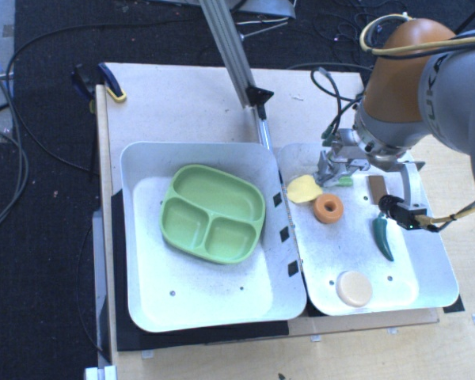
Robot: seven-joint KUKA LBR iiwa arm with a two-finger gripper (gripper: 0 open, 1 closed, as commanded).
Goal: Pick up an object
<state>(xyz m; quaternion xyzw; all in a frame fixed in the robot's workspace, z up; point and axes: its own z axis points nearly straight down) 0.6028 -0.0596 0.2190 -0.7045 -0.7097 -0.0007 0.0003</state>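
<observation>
The right bin (427, 279) holds a yellow flat piece (304, 189), an orange ring-shaped piece (328, 209), a dark green pepper-like object (382, 238), a cream round disc (354, 287), a small green item (344, 181) and a brown block (376, 188). My gripper (330, 169) hangs low at the far left of this bin, just right of the yellow piece and above the orange ring. I see nothing between its fingers.
The left bin (150, 291) carries a green compartment tray (214, 213). A grey metal pole (229, 46) slants down to the bins' shared far corner. The arm's orange band (408, 62) looms over the right bin's far side.
</observation>
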